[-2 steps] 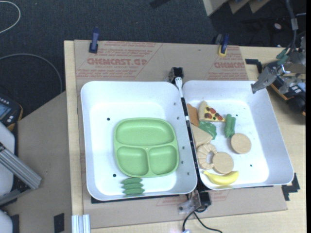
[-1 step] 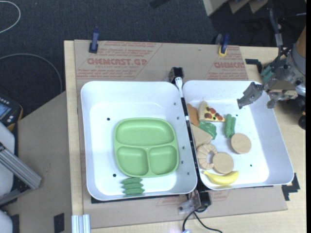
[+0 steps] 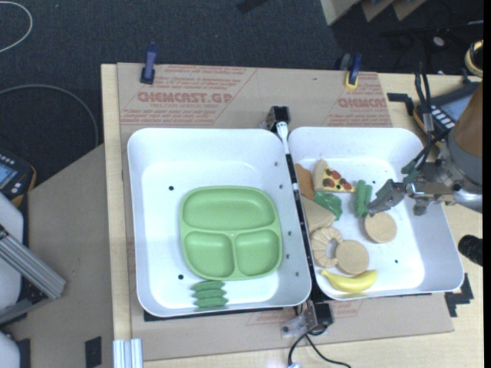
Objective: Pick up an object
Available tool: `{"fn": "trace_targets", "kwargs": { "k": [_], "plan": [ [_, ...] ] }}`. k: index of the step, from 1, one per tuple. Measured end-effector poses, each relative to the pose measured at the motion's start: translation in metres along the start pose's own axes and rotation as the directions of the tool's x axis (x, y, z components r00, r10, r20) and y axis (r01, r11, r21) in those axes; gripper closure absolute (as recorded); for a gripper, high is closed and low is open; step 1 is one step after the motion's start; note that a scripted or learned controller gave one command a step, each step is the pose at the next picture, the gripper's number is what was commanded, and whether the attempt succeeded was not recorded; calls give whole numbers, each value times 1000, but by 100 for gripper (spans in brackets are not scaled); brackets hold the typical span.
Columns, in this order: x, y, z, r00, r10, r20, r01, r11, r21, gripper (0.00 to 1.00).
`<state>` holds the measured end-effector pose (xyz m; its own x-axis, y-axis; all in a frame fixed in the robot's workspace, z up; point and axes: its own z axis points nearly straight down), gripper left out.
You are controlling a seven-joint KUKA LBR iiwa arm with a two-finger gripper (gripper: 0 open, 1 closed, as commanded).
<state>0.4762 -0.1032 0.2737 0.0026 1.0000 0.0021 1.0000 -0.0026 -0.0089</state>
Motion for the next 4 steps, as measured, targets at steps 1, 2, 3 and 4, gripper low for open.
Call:
{"fn": "trace_targets", "kwargs": {
  "k": [1,2,3,4],
  "plan": [
    [-16,1,161,1000,0,-1,0,1000,6,0],
    [-15,4,142,1000,-1,3,1,1000,-11,100],
    [-15,5,132,1000,0,4,0,1000,-13,100],
    [-15,5,122,1000,0,5,0,1000,-16,100]
  ]
}}
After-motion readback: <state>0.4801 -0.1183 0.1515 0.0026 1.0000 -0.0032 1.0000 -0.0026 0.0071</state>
